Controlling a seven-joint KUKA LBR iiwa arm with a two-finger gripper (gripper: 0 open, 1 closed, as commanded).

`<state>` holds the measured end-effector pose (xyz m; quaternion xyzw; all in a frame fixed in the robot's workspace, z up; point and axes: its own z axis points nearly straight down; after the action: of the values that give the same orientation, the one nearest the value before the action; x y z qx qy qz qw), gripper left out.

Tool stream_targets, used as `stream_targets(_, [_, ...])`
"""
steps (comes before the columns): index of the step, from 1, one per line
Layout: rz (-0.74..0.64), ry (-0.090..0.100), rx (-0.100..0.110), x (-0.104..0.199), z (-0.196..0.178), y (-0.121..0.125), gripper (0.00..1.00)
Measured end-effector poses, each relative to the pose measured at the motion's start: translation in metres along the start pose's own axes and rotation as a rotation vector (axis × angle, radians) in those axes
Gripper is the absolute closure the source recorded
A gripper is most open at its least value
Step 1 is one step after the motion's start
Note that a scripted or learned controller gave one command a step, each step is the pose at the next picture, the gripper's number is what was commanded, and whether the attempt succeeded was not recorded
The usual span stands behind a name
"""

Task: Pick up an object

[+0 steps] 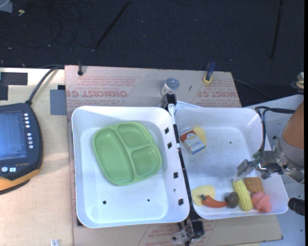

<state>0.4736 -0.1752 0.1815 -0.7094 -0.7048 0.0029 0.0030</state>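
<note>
1. The gripper [250,166] is seen at the right side of the right bin [223,118], low over its floor; the fingers [243,167] are spread apart with nothing between them.
2. Just below the fingers, a toy corn cob [242,195] lies with its long axis running from upper left to lower right, its upper end pointing toward the fingers.
3. A tan cracker-like piece [253,184] rests just right of the corn, and a pink toy [263,202] lies below that, near the bin's corner.
4. Left of the corn, a dark round item [232,200] and an orange carrot [214,202] lie along the near wall, the carrot's long axis close to horizontal.
5. Up and left of the fingers, well apart, a small carton [193,140] lies tilted.
6. A green divided plate [127,152] sits in the left bin [87,199].
</note>
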Motion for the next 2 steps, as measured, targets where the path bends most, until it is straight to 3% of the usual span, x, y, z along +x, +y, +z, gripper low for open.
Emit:
stream_targets(1, [-0.006, 0.001, -0.003, 0.063, 0.085, 0.011, 0.00])
stream_targets(2, [-0.014, 0.001, -0.009, 0.133, -0.008, 0.043, 0.00])
